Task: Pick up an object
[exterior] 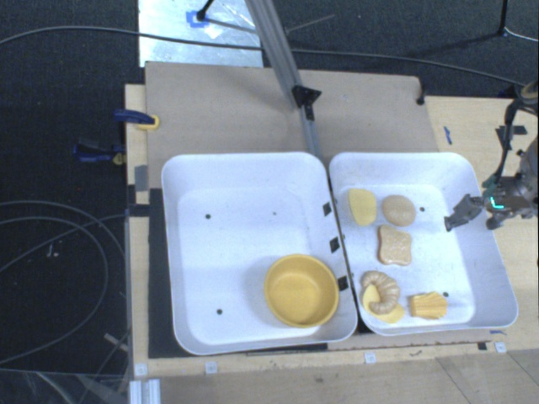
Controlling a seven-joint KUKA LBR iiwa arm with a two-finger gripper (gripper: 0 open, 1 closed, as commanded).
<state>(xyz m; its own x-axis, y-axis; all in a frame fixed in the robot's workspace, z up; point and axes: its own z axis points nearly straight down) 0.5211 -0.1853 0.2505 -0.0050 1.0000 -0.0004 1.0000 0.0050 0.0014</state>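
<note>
The right bin (pixel 455 168) holds several toy foods: a yellow wedge (pixel 362 206), a round tan bun (pixel 399 210), a tan slice of toast (pixel 394 246), a curled beige pastry (pixel 381 289) lying on a yellow slice, and a ridged yellow piece (pixel 429 305). A yellow bowl (pixel 301 290) stands in the left bin (pixel 219 183) near its front right corner. My gripper (pixel 478 215) hangs over the right bin's right rim, open, with nothing between its fingers. It is well to the right of the bun and toast.
A grey pole (pixel 278 40) slants down from the top to the gap between the bins. Black clips sit along the shared bin wall (pixel 333 242). Cables lie on the dark floor at the left.
</note>
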